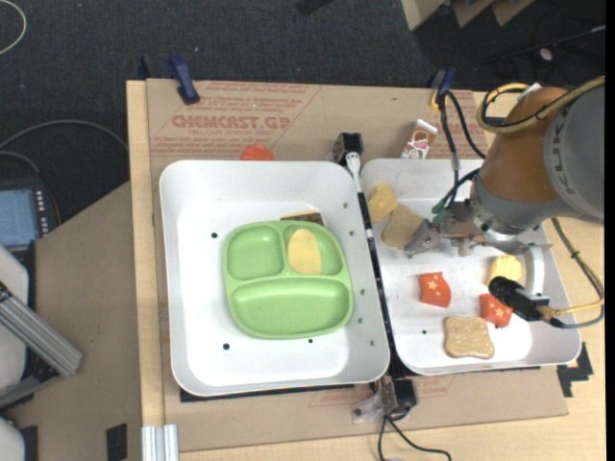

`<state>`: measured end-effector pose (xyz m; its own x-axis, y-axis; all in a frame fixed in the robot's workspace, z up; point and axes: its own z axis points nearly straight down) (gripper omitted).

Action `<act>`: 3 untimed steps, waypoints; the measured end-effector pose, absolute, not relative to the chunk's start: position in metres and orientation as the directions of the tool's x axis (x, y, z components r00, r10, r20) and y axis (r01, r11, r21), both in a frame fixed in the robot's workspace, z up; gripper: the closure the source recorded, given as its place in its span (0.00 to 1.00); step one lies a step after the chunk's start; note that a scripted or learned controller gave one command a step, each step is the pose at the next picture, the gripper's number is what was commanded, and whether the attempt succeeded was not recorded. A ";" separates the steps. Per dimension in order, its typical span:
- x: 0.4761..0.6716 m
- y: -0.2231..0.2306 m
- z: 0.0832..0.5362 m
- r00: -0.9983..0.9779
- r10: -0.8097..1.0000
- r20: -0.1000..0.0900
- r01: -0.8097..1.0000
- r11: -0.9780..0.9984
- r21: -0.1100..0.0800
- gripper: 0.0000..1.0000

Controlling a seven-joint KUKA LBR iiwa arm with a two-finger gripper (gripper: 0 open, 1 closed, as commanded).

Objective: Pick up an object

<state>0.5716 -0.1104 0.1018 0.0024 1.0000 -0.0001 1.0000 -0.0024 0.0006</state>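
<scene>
Reaching: gripper (423, 241) in right bin (548, 349) beside tan block (400, 226) | jaws: cannot tell | nothing lifted yet

arm (567, 152): grey rounded casing, right of frame
band (519, 157): broad orange section above the wrist
hand (437, 236): dull grey metal
cables (459, 123): black, looped beside the band

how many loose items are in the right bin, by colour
red: 2, a block and a smaller piece
tan: 3, two blocks and a toast slice
yellow: 1, a piece beside the arm
total: 6
</scene>
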 end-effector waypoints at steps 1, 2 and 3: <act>0.521 -0.103 0.084 0.002 1.000 0.003 1.000 -0.002 -0.007 0.00; 0.524 -0.104 0.095 0.002 1.000 0.000 1.000 -0.002 0.001 1.00; 0.568 -0.028 0.191 -0.010 1.000 0.002 1.000 0.010 0.014 1.00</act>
